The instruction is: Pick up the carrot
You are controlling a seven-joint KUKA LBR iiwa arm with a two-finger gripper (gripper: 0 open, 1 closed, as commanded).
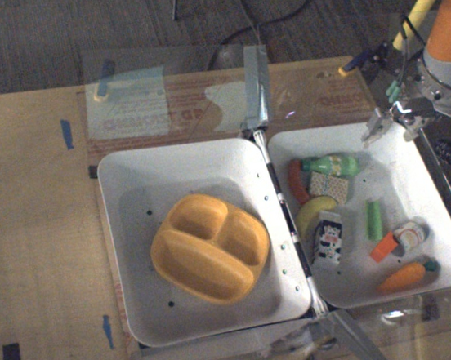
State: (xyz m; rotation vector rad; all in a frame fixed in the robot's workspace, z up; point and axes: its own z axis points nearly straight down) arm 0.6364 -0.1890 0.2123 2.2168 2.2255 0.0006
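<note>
The carrot (403, 277) is orange with a small green top and lies flat in the front right corner of the right bin (437, 188). My gripper (389, 119) hangs over the bin's back right corner, under the arm's orange band. It is well away from the carrot, with most of the bin between them. Nothing shows in its grasp.
The right bin also holds a green bottle (331, 166), a red sausage (296, 182), a cracker (328, 188), a milk carton (328, 237), a green stick (373, 220) and an orange-and-white piece (398, 241) just behind the carrot. A yellow divided plate (210, 247) lies in the left bin (128, 188).
</note>
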